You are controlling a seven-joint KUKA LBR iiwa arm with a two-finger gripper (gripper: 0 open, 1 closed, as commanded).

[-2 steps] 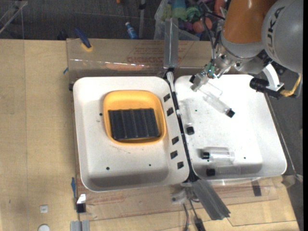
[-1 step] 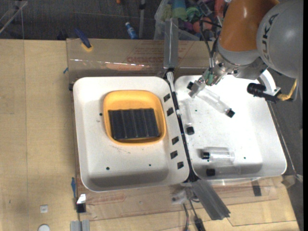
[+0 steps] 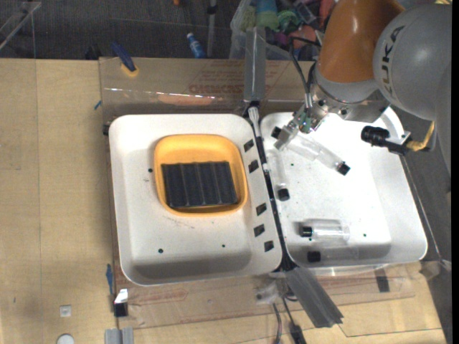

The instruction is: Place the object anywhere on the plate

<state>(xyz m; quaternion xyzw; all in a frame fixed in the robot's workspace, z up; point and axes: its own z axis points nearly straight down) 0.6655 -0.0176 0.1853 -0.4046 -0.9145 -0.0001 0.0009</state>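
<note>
The claw hovers at twelve o'clock over the right white bin, grip state unclear; the orange square plate holds a black ribbed slab.

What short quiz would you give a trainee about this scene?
1. True or false: the yellow plate sits in the left bin of the camera view.
2. Multiple choice: the tool hovers over A) the plate, B) the right bin, C) the bare bench.
3. Fill in: the dark ribbed object lies on the ____.

Key: 1 true; 2 B; 3 plate.
</note>
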